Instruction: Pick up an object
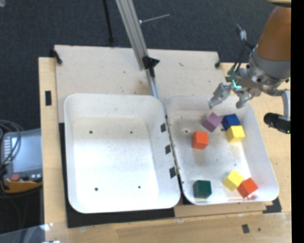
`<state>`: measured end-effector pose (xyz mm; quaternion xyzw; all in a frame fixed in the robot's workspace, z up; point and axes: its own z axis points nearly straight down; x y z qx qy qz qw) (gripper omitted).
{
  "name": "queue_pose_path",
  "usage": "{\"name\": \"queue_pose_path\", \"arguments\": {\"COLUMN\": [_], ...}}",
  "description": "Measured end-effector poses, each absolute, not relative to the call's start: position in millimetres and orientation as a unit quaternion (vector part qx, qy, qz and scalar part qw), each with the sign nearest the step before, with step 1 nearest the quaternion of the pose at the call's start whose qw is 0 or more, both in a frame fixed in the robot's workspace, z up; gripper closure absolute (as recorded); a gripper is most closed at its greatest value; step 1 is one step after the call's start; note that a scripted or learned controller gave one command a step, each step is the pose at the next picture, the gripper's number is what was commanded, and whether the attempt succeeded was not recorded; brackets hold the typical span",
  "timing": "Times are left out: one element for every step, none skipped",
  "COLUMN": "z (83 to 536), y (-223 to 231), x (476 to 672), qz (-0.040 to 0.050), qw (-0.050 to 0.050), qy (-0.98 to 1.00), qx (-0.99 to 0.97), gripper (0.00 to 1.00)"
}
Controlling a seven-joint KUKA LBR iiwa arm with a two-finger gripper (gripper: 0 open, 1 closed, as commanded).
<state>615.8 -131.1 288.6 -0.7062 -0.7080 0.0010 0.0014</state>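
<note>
Seven blocks (200,139) in right bin (261,151), gripper (228,99) spread above

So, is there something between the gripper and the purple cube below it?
Nothing visible stands between them. The gripper hangs open above the far end of the right bin, and the purple cube lies just below it. The blue cube sits close beside the purple one, which may crowd one finger.

My arm (274,32) wears a broad orange band over a grey wrist, with dark cables at ten o'clock and a two-fingered silvery gripper (229,99) showing a small teal light
</note>
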Motion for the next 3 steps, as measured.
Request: {"name": "queue_pose_path", "arguments": {"z": [290.9, 233.7, 190.6], "y": [-131.1, -129.7, -129.4], "x": [616.4, 625.0, 629.6], "qz": [-0.0004, 0.0020, 0.0018], "qw": [0.000, 0.001, 0.000], "qy": [-0.708, -0.707, -0.707], "qx": [-0.706, -0.707, -0.707], "gripper": [0.00, 0.00, 0.00]}}
